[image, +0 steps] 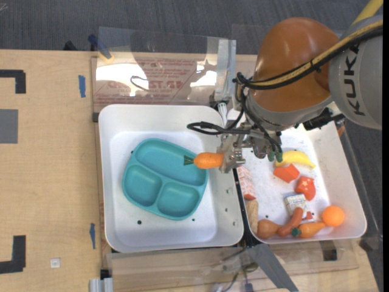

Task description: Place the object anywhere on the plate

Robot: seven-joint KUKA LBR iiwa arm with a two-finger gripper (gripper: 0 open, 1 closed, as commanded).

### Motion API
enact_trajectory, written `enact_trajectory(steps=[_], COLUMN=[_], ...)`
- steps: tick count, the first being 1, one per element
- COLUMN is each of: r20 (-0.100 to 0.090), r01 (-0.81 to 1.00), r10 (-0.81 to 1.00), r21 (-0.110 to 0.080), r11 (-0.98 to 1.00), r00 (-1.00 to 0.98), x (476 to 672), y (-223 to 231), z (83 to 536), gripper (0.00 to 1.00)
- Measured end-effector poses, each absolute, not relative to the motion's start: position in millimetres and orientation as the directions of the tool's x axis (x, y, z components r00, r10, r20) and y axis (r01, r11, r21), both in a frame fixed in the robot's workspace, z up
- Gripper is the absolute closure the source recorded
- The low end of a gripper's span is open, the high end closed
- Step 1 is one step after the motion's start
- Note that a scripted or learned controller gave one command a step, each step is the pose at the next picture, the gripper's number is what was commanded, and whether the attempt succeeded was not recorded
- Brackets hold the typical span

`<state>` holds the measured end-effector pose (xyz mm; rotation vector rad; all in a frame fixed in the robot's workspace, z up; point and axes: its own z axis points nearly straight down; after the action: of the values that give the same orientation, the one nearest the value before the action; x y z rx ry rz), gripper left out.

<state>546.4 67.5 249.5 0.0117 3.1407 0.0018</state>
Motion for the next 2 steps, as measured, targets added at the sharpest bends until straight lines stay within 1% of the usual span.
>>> enact_trajectory(steps=[1, 2], r20=[-0.003, -0.003], r01=[-0.466, -0.466], r10=[-0.466, -0.466], r21=[0.0, 0.0], r11=[0.885, 0.885], r00=[-0.885, -0.885], x=[518.4, 518.4], y=[62.0, 62.0], z=[244.3, 244.3], gripper=[1.0, 0.0])
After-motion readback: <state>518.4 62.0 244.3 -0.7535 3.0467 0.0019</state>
